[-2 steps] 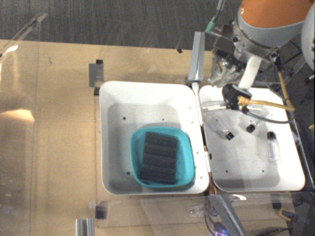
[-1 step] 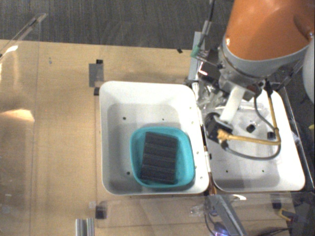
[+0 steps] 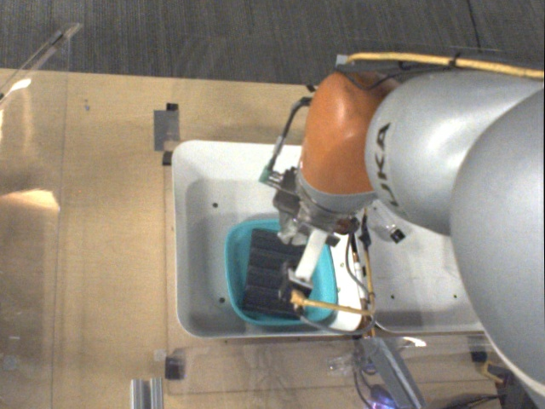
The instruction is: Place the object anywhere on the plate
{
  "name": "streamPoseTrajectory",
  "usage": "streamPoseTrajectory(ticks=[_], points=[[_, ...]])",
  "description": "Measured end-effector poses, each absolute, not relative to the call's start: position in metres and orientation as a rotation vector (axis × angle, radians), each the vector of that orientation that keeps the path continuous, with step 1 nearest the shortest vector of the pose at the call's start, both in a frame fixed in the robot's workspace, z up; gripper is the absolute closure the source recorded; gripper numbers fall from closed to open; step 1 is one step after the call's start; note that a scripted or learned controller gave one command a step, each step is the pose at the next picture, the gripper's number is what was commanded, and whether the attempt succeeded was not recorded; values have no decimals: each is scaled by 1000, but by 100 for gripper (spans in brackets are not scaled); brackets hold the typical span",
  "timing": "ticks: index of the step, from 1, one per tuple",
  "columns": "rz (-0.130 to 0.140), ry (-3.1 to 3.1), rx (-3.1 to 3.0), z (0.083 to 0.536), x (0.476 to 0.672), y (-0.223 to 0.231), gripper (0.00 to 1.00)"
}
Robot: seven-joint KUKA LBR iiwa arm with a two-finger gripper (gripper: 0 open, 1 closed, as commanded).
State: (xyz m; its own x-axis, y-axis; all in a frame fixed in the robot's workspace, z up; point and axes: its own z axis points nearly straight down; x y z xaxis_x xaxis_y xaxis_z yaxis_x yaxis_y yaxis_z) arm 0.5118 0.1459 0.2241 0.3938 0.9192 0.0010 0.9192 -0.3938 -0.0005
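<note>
Overhead, the camera view shows a white bin [image 3: 189, 228] on a pale wooden bench [image 3: 94, 254], with grey carpet [image 3: 213, 24] along the far side. A teal plate [image 3: 235, 261] lies in the near-left part of the bin, close to its near wall. The grey arm [image 3: 460, 160], with its orange band [image 3: 341, 135], reaches in from the right and covers much of the bin's right side. The gripper [image 3: 296, 227] hangs over the far-right part of the plate, and its lower end is hidden by the wrist. Whether it is clenched or released cannot be told. Where the object lies cannot be told from this angle either.
</note>
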Motion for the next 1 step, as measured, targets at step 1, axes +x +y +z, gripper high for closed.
streamPoseTrajectory(ticks=[1], points=[[-2,-1729,-2622,224,512,146,0]])
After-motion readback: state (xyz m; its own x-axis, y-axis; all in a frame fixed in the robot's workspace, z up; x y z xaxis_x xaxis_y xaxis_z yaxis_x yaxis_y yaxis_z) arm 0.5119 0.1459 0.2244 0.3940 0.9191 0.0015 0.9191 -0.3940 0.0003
